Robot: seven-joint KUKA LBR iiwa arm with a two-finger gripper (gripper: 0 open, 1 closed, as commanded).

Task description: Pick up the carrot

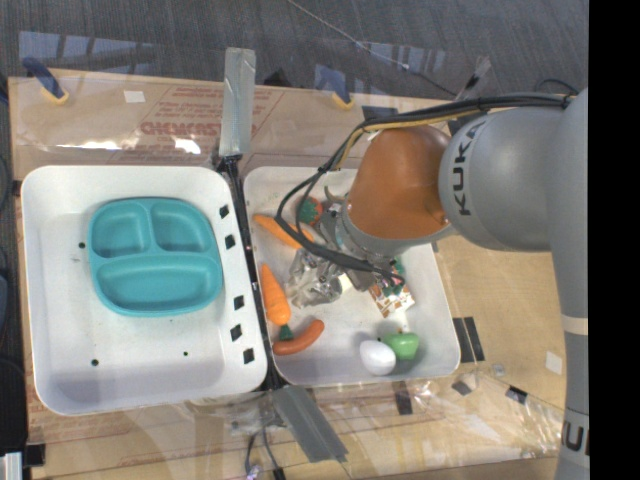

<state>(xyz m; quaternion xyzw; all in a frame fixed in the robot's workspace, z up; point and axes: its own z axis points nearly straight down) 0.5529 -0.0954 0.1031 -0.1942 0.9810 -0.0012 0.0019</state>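
The carrot is orange with a green tip at its near end. It lies lengthwise along the left wall of the right bin. My gripper is down in that bin, just right of the carrot and apart from it. The arm's orange wrist band hangs over the bin's middle and hides what is under it. A second orange stick-shaped piece lies at a slant farther back, by the same wall.
A red-orange sausage-shaped item lies at the carrot's near end. A white egg, a green item and a small printed pack sit at the bin's near right. The left bin bears a teal divided plate.
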